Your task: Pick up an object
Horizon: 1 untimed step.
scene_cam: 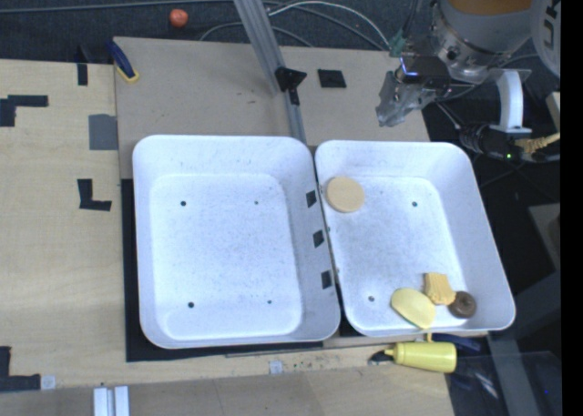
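The right bin (474,188) holds a round tan disc (345,195) near its far left corner. At its near right corner lie a pale yellow oval piece (413,307), a small orange-tan block (438,289) and a dark brown ring (463,304). My gripper (398,106) hangs above the bench just beyond the right bin's far rim, well above and away from all the objects. Nothing shows between its fingers.
The left bin (146,187) sits beside the right one. A slanted grey metal post (260,27) rises behind the bins. A yellow tool (424,356) lies on the bench in front of the right bin. Cables run behind the arm; a small orange ball (178,16) rests far back.
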### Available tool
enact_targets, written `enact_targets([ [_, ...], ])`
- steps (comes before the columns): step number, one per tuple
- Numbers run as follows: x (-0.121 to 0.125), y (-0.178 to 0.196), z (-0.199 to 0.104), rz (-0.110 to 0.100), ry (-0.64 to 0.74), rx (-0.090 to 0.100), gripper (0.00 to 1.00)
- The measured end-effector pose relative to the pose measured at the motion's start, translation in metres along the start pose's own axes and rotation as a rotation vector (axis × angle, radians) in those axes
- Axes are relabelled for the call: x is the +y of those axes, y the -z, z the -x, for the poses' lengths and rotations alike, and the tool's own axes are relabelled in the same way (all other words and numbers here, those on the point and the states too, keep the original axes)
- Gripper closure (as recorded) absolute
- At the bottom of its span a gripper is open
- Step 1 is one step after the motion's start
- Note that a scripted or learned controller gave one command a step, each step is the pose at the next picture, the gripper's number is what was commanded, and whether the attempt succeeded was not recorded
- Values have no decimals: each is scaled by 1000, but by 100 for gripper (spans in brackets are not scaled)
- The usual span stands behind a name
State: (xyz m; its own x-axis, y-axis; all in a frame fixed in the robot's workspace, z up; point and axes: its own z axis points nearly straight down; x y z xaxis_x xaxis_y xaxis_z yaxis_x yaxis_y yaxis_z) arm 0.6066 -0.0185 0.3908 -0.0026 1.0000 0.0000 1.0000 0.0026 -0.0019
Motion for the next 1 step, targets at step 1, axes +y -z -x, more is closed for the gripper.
enact_targets([
  [1,38,15,-28,2,0,0,100],
])
